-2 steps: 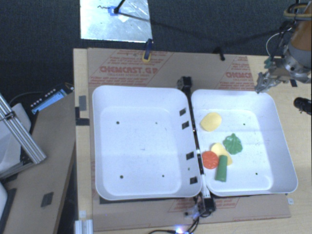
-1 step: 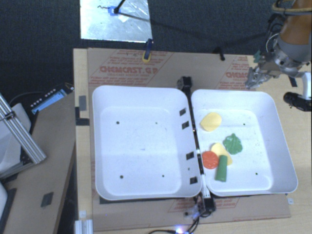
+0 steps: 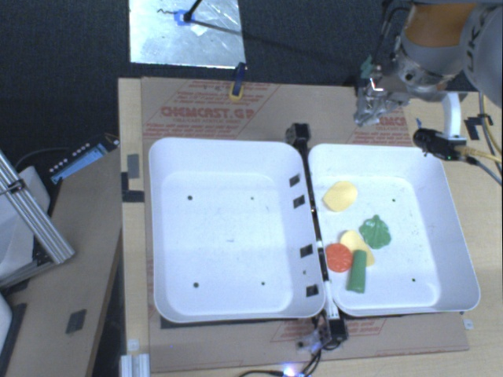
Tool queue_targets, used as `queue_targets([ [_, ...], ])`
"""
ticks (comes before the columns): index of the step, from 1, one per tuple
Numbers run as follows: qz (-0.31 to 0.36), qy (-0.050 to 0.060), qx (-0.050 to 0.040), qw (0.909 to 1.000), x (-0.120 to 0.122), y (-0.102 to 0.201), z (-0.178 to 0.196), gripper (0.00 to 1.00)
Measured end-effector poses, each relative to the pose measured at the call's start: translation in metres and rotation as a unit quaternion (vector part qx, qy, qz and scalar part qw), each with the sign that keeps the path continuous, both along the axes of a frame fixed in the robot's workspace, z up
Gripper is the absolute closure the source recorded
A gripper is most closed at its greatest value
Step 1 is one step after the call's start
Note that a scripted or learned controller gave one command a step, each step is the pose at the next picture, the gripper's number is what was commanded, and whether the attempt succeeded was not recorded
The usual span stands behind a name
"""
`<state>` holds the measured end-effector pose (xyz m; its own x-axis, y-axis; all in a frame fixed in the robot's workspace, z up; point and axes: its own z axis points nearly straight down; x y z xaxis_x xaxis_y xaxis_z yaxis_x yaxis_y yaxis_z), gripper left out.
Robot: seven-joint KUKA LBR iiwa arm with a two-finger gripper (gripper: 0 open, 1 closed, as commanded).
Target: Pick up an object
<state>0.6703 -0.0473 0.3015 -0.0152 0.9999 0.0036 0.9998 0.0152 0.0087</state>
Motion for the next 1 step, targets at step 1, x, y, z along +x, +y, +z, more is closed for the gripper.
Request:
queue_targets([
  [1, 0.0, 0.001, 0.0006, 1.0, -0.0011, 0.0986, 0.0344, 1.0],
])
